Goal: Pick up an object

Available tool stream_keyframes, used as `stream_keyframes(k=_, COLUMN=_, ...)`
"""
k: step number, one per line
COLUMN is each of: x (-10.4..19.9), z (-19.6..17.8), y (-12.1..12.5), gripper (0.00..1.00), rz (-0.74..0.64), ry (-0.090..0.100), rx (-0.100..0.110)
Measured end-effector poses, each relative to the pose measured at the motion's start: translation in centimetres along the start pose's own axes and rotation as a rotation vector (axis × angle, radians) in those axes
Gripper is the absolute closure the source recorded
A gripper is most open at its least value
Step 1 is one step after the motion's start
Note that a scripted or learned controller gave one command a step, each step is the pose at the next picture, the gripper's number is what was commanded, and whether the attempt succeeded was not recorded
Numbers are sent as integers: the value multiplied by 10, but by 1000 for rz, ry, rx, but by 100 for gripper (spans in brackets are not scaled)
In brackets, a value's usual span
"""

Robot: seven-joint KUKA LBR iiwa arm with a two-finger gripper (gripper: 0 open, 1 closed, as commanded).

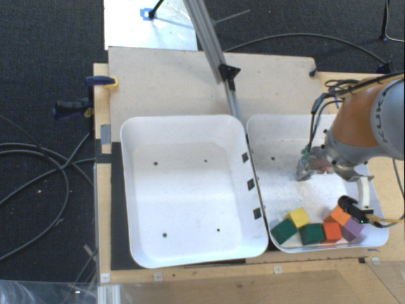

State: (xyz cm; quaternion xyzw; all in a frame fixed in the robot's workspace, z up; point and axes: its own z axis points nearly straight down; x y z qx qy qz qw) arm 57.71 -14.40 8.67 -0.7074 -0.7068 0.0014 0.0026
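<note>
Several small blocks huddle at the front edge of the right bin (278,138): a yellow one (298,218), two dark green ones (285,231) (311,234), two orange ones (332,231) (340,215) and a purple one (352,229). My gripper (308,168) hangs low over the middle of the right bin, behind the cluster and apart from it. The wrist and arm body hide its tips from above.
The left bin (183,189) lies beside the right one, sharing a raised wall (252,182) with black tabs. A grey pole (212,43) slants in from the back over the bench. Blue clamps (100,81) grip the bench's left edge.
</note>
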Motion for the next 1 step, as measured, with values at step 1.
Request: stream_keyframes(k=1, x=0, z=-4, y=3, gripper=0, rz=-2, ry=-2, rx=-8)
